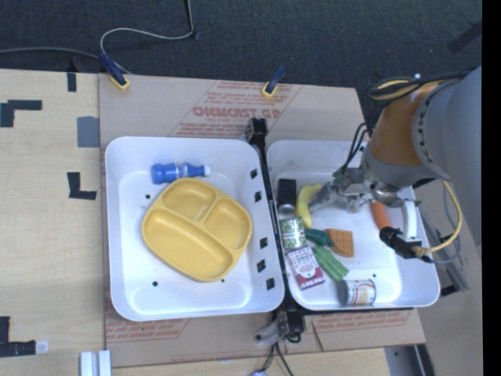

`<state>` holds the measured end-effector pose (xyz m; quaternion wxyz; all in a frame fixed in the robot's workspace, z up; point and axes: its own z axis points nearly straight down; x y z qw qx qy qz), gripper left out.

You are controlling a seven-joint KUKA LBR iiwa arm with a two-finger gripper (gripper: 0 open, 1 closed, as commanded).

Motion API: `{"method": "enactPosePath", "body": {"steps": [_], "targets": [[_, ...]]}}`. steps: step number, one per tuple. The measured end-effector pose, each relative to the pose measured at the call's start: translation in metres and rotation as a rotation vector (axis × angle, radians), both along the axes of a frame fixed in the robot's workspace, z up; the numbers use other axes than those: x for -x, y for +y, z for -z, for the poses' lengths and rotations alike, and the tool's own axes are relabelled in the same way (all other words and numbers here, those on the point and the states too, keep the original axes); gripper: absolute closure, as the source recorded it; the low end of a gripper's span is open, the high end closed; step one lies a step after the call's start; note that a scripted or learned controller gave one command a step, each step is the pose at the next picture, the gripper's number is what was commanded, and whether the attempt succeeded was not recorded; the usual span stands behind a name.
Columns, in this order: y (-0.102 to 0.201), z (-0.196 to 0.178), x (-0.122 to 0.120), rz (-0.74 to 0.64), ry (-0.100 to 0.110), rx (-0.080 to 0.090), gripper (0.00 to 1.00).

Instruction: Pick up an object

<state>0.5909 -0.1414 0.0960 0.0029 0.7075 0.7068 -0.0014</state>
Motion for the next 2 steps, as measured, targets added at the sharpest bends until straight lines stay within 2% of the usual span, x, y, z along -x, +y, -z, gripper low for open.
{"method": "enactPosePath", "body": {"steps": [1, 2], "targets": [[0.026, 0.011, -0.043, -0.003, 0.0, -0.005, 0.0], [0.026, 0.0, -0.043, -0.005, -0.001, -0.005, 1.0]]}}
